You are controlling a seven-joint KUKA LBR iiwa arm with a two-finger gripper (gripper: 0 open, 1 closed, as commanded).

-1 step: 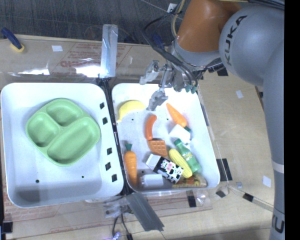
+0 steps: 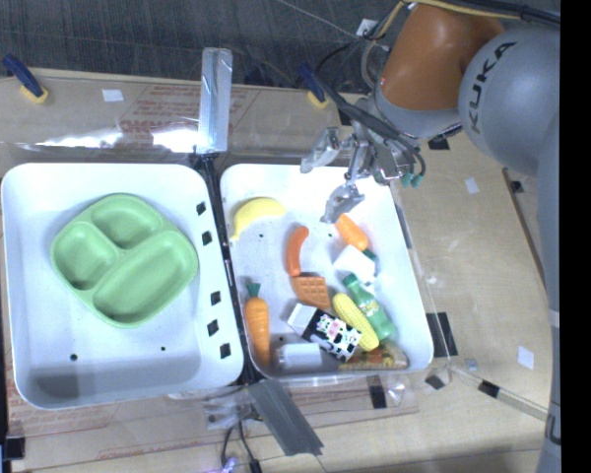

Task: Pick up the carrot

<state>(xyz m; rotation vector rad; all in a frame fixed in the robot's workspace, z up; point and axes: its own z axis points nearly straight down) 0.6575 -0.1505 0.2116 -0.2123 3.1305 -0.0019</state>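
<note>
The orange toy carrot with a green leafy top (image 2: 257, 325) lies in the right of the 2 shallow white bins (image 2: 406, 264), along that bin's left wall near the front, its green top pointing toward the back and its tip toward the front edge. The metal 2-finger gripper (image 2: 343, 203) hangs over the back of the same bin, well apart from the carrot, with a small orange piece (image 2: 352, 232) just below its tip. Its fingers are too blurred and foreshortened to tell how far apart they stand, and nothing can be seen between them.

Between gripper and carrot lie a yellow banana-shaped toy (image 2: 257, 212), a slim orange-red sausage-shaped toy (image 2: 295, 249) and a brown waffle-like square (image 2: 311, 289). The left bin (image 2: 20, 264) holds a green divided plate (image 2: 125, 257).

The carrot looks like hard moulded plastic: light, stiff, smooth and likely slippery, tapering toward the tip. The thick middle of the body seems the best place to close on, fingers across its width. The wall touching or nearly touching its left side may leave little room for 1 finger, so a slightly tilted or nudging approach may be needed.
</note>
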